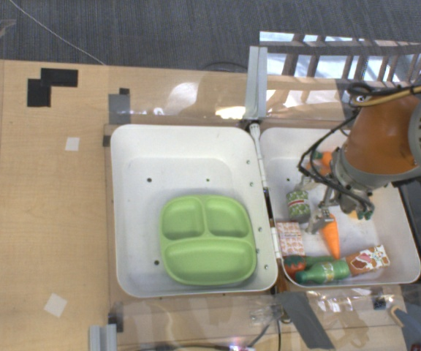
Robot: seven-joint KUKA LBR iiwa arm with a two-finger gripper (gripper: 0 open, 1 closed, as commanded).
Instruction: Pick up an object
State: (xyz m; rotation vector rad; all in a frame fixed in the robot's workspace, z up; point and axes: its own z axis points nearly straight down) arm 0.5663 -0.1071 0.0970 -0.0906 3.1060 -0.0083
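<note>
Currently gripper (320, 218) low in right bin (412, 265), finger spread unreadable. Carrot (331, 238) just below-right; centre over it, then descend straight.

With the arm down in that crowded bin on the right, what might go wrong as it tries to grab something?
The gripper sits low among tightly packed items, right by the toy carrot and the small can. It might close on two things, or nudge the carrot away and come up with nothing. The green bottle and the red carton lie against the right bin wall, so a push could wedge them there.
</note>
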